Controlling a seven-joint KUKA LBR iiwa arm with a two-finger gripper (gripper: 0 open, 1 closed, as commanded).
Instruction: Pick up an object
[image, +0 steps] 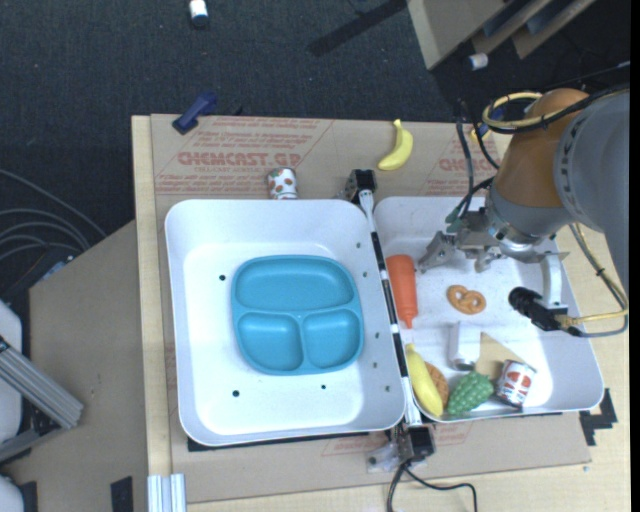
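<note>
White bins are seen side by side: nearest in the right bin (580, 375) lie a yellow banana (426, 380), a green toy (470, 393) and a small can (515, 381), with a pretzel (465, 298) and an orange carrot (402, 287) farther back. A blue divided plate (296, 312) is held in the left bin (195, 300). Farther back, the gripper (462, 250) is poised above the right bin with its fingers spread, nothing seen between them.

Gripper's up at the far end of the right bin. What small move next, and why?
Probably shift the gripper toward the pretzel, then descend. It hangs over bare floor at the far end of the right bin, with nothing under it. The pretzel lies just nearer the camera, alone and flat, apart from the carrot and the cluttered near end, so it looks the easiest pick.
</note>
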